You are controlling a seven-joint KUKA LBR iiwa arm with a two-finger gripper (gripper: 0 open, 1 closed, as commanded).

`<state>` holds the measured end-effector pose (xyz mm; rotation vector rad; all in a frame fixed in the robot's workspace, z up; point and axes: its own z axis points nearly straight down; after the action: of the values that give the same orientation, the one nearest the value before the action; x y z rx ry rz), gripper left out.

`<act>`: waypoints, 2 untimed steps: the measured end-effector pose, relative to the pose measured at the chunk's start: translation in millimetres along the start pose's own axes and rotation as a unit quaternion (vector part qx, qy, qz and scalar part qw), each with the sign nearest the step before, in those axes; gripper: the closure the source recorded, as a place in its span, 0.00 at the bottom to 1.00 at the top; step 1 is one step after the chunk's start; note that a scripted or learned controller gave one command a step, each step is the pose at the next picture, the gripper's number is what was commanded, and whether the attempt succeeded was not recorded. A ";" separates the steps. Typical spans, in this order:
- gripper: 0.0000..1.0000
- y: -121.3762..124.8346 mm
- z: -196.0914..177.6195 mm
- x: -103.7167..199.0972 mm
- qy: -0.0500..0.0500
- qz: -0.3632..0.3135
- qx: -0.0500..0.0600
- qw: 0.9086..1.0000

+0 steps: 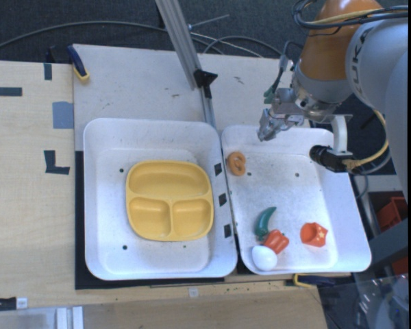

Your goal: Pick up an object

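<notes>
The right bin (342,204) holds a small orange ring-shaped piece (236,163) near its far left corner. Toward its near edge lie a green pepper-like toy (265,221), a red toy (277,241), a white egg-like toy (264,257) and an orange-red toy (314,234). My gripper (268,130) hangs over the bin's far rim, up and to the right of the orange ring, well apart from every toy. Nothing shows between its fingers.
The left bin (96,184) carries a yellow divided plate (170,199). A slanted metal pole (185,40) stands behind the bins. A black cable connector (325,157) juts over the right bin's far right side. The wooden bench top stretches to the left.
</notes>
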<state>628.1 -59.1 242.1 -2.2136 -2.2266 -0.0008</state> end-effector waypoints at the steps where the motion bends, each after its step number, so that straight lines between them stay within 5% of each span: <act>1: 1.00 -6.5 10.9 51.3 0.000 0.000 0.001 1.000; 2: 1.00 -31.8 17.3 101.1 0.000 0.000 0.002 1.000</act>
<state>595.7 41.9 225.0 -2.2118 -2.2259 0.0040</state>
